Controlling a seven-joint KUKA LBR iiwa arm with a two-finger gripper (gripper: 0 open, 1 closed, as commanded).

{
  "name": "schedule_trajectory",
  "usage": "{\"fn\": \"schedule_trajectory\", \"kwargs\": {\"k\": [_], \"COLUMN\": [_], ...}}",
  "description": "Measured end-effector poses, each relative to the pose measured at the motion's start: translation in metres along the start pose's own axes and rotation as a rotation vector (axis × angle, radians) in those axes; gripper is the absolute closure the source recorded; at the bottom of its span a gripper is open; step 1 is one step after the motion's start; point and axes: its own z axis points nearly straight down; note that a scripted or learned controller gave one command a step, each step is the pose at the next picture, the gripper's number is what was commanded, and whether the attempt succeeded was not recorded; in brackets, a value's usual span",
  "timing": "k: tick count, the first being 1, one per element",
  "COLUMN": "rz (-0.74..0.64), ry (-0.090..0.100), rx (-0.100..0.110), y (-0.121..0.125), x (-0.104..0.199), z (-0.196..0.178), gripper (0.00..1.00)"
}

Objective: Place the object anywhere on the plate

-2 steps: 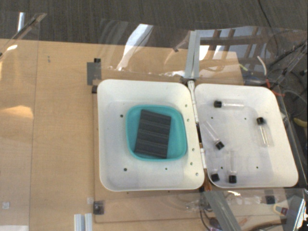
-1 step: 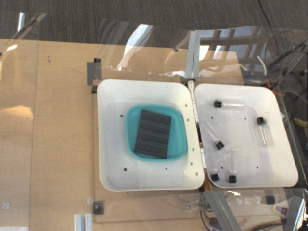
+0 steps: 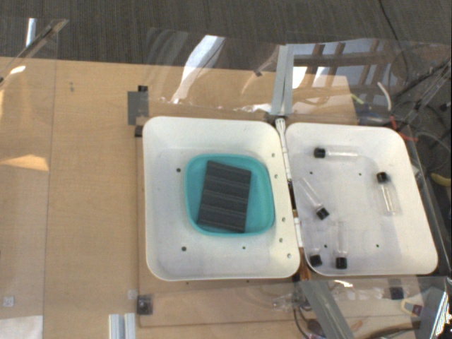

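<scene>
A dark grey ribbed rectangular block (image 3: 224, 196) lies flat on the teal plate (image 3: 263, 205) in the middle of the left white bin (image 3: 164, 246). The block is tilted slightly and covers most of the plate's centre, with teal rim showing all round it.
The right white bin (image 3: 417, 249) holds several clear tubes with black caps, such as one tube (image 3: 385, 189) near its right side and another tube (image 3: 314, 202) near its left. A metal post (image 3: 282, 83) rises behind the seam between the bins. Cables (image 3: 417, 94) hang at the far right.
</scene>
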Motion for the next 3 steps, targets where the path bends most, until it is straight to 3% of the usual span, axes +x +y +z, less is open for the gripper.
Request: {"fn": "schedule_trajectory", "kwargs": {"k": [3], "rz": [0.0], "ry": [0.001], "rx": [0.0], "y": [-0.0002], "x": [0.0], "z": [-0.0003], "gripper": [0.0]}}
